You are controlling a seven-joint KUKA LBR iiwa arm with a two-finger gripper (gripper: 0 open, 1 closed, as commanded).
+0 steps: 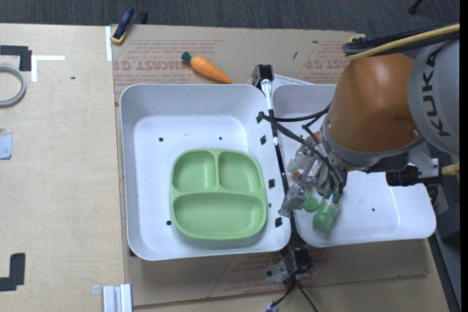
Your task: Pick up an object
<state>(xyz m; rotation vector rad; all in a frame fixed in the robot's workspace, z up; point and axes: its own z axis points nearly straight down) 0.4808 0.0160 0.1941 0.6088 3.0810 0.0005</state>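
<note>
**Desk inventory: arm over right bin, green item at pincer**

Arm (380, 109): grey KUKA unit with orange band, reaching in from the right of the camera view. Its bulky orange section is hanging over the right bin (398, 219), with the wrist pointing down and to the left, toward that bin's near-left corner. Black cables are trailing from the wrist across the seam between the two bins.

Pincer (311, 193): sitting low at the left side of the right bin, just beside the wall shared with the left bin. Whether it is clenched or released cannot be told; the wrist hardware and cables are cluttering that spot.

Green object (325, 215): small, light green, lying in the right bin's near-left corner, directly below the pincer and touching or nearly touching it. Whether it is being grasped cannot be told.

Left bin (146, 179): white, shallow, carrying a pale green divided plate (218, 193) with three compartments, lying flat in the near half of the bin.

Toy carrot (208, 68): orange with a green top, lying on the cardboard sheet (168, 55) beyond the left bin, outside both bins.

Blue-and-yellow item (123, 25): lying at the far-left corner of the cardboard, well apart from the bins.

Desk (58, 179): tan surface stretching left of the bins, bearing black tape marks.
</note>
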